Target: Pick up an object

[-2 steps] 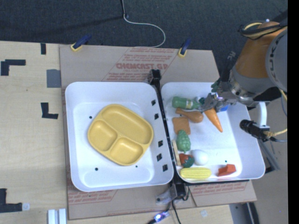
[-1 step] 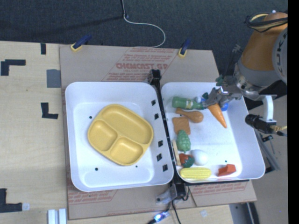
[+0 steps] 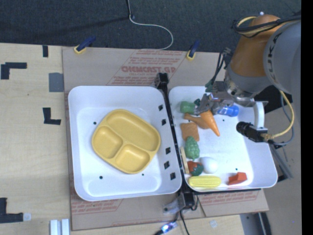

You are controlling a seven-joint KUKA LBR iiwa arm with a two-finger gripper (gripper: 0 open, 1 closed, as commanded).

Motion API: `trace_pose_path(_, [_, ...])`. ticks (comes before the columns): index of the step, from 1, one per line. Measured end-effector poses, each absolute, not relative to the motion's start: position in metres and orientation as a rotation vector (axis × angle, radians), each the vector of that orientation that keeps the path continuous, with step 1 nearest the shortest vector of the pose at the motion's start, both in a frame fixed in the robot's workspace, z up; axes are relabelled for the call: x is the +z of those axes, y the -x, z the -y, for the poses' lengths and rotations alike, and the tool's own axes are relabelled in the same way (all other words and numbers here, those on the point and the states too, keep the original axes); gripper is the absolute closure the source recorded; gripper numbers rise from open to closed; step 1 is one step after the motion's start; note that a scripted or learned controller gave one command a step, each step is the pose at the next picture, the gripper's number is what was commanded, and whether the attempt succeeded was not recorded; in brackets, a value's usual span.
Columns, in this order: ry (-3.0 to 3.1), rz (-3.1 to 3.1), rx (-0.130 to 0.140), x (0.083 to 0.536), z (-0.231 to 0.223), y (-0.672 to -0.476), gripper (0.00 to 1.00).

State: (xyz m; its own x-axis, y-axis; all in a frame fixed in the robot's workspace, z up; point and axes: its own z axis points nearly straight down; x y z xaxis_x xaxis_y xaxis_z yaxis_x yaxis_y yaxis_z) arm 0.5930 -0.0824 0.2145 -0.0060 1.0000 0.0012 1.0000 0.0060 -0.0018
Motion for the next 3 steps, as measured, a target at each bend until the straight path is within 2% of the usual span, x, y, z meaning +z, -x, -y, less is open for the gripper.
trace_pose_path(1, [2.212, 2.229, -0.002, 0.23, 0.026, -0.599, 1.0])
trace_pose_path(2, [2.216, 2.225, 0.001, 0.229, -0.004, -0.606, 1.0])
trace_pose_path(3, [2.218, 2.223, 0.005, 0.221, -0.003, -0.61, 1.0])
